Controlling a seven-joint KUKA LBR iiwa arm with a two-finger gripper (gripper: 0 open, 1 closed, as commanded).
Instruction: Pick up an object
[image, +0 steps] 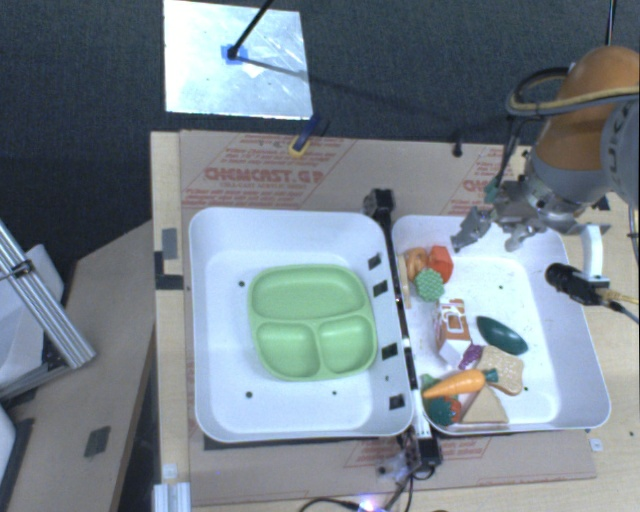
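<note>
Hovering end effector (494, 230) above the right bin's far edge, fingers spread and gripping nothing

Nearest the camera, the right bin (575, 345) holds a carrot (459, 383) lying across a tan bread slice (487, 405), with a beige cracker (510, 373) and a purple piece (470, 355) just beside them; farther in sit a dark green oval (501, 335) and a white-and-orange carton (452, 324), then a green ball (430, 285) touching a red piece (440, 262). The left bin (215, 300) carries a green divided tray (309, 320). Beyond both bins the desk (270, 170) shows printed cardboard, and a yellow clip (299, 146) lies at its far edge
</note>
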